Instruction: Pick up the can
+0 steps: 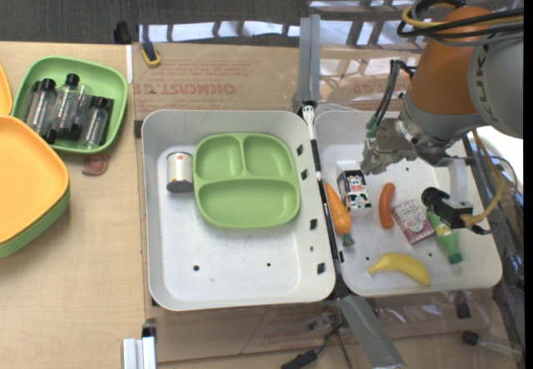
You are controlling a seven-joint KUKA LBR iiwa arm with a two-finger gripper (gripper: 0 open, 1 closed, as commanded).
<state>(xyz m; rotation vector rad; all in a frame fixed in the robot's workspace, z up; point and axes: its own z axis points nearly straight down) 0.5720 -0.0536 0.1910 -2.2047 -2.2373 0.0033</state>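
Observation:
The can point(179, 172) is a small silver cylinder lying on its side in the left bin point(241, 276), just left of the green divided plate point(246, 179). The arm, with its orange band, comes in from the upper right, and my gripper point(376, 155) hangs over the back of the right bin point(466, 276), above a small black-and-white carton point(356, 190). It is far to the right of the can, across the wall between the bins.
The right bin holds a carrot point(337, 207), a red sausage-shaped piece point(386, 205), a pink packet point(411, 221), a green bottle point(448, 242) and a banana point(400, 266). Left of the bins are stacked orange plates point(29, 192) and a green tray of vials point(71, 105).

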